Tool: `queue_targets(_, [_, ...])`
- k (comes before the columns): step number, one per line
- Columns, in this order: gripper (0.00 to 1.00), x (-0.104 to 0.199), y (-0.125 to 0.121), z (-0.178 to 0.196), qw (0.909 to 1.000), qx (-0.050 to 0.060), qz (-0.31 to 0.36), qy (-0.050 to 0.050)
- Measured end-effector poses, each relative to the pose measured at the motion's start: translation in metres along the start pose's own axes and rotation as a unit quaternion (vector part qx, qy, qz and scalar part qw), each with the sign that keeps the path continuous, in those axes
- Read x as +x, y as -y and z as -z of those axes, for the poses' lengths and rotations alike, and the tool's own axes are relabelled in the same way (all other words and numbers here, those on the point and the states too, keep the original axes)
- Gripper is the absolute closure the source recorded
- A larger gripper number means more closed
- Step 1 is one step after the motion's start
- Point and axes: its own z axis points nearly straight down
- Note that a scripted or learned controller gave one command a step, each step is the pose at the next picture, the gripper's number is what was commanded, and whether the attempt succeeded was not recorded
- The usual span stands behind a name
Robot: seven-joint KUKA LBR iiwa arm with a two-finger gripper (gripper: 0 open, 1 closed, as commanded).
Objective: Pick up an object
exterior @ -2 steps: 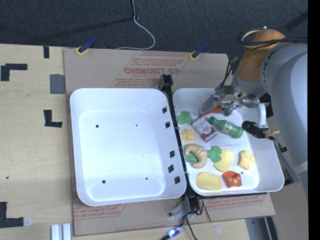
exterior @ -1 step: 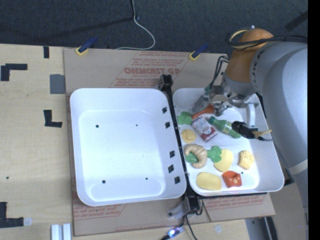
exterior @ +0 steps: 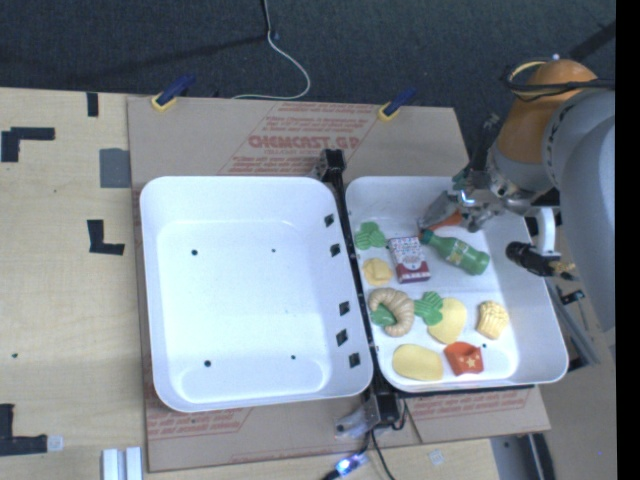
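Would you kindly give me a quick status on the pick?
Gripper low over right bin, at green bottle's neck. Nothing seen held. Red-white carton, broccoli close by.

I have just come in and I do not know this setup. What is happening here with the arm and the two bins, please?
A grey robot arm reaches in from the right over the right bin, which holds small toy foods. Its claw hangs at the far side of that bin, right above the cap end of a green bottle. I cannot tell whether it grips anything. The other items, such as a croissant, a corn cob and a small red-and-white carton, lie untouched. The left bin sits beside it.
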Motion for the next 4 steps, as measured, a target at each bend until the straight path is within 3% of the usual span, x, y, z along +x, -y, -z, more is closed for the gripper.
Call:
queue_targets(1, [0.00,0.052,-0.001,0.000,1.0000,0.001,0.004,-0.001])
queue_targets(2, [0.00,0.061,0.000,-0.001,1.0000,0.001,0.002,-0.001])
queue_targets(3, [0.00,0.042,0.000,0.000,1.0000,0.001,0.002,-0.001])
queue_targets(4, [1.00,0.043,0.001,0.009,1.0000,0.005,0.002,-0.002])
